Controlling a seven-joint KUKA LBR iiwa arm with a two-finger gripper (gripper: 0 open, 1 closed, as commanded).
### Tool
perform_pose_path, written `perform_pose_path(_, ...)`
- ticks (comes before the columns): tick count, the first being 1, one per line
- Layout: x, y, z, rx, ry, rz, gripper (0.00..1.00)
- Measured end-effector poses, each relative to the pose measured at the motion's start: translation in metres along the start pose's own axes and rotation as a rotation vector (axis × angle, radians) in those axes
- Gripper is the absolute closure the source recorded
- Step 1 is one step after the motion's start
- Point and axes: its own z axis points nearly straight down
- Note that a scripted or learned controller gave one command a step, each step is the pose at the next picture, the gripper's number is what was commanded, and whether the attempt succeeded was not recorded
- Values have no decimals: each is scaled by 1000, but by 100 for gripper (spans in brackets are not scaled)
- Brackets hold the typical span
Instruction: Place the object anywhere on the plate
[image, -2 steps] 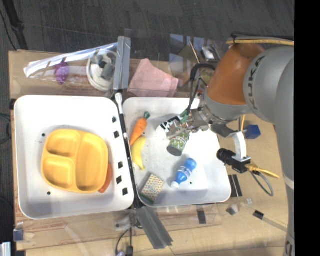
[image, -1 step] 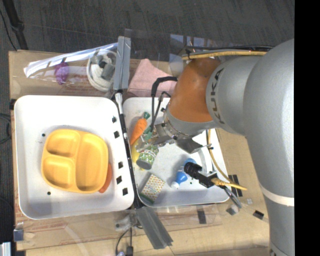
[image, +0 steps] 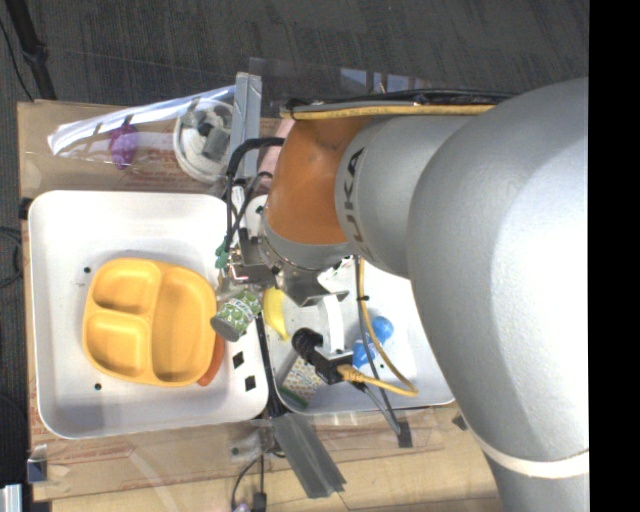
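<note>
Nearly there: my pincer clamped on a small green can, hanging at the yellow plate's three o'clock rim, not yet released.

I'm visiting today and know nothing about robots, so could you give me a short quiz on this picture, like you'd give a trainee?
1. True or false: the yellow plate has three sections.
2. The plate lies in which bin? A) the left bin B) the right bin C) on the bench between them
3. Fill in: the small green-patterned object at the claw sits just past the plate's ______ edge.

Key
1. True: one long section and two smaller ones.
2. A. The plate is in the left bin; the right one holds a yellow item and a blue item, partly hidden by the arm.
3. Right. Whether the claw grips it cannot be told.
</note>
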Motion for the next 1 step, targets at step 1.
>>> perform_pose_path(1, 0, 0, 0, 0, 0, 1, 0)
